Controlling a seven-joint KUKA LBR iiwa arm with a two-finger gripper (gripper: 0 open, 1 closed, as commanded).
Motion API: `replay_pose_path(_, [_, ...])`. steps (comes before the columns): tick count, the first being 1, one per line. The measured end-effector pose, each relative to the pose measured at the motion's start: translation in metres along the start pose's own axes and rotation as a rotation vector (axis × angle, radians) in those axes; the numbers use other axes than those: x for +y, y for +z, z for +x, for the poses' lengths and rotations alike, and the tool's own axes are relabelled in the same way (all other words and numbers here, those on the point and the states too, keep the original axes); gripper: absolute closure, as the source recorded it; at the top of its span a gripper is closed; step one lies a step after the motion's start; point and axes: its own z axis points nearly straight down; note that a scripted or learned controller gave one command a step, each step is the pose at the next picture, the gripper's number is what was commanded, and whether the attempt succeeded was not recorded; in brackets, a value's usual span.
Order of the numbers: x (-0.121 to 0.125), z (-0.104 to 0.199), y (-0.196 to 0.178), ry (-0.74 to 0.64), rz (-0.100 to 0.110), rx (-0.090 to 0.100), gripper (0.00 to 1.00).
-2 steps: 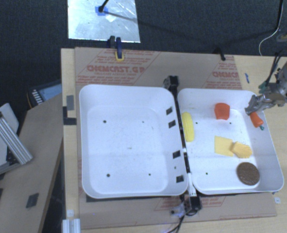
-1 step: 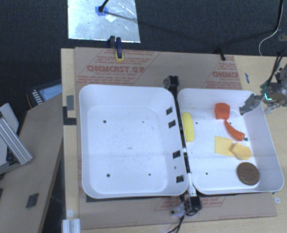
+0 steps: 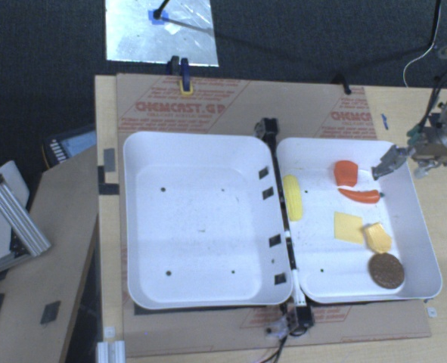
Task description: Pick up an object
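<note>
The right bin [image 3: 416,203] holds several small items. A yellow corn cob [image 3: 292,197] lies along its left wall. An orange piece [image 3: 346,172] sits near the back, with a red chili pepper [image 3: 359,196] just in front of it. A flat yellow slice [image 3: 349,228], a yellow chunk [image 3: 378,237] and a round brown patty [image 3: 386,270] lie toward the front. My gripper [image 3: 388,163] hangs over the bin's back right part, just right of the orange piece and the pepper, with nothing seen in it.
The left bin [image 3: 132,203] stands beside the right one, joined by a black hinged divider [image 3: 276,203]. A shiny metal sheet [image 3: 161,21] lies beyond the bench. A blue and yellow clamp [image 3: 184,72] grips the board's far edge.
</note>
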Motion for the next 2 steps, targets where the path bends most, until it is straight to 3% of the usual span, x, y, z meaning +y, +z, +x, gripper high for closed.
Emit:
replay_pose_path(1, [-0.0281,-0.0327,0.1909,0.009,0.005,0.0,0.0])
replay_pose_path(2, [-0.0263,-0.0316,0.1849,0.006,0.003,0.0,0.0])
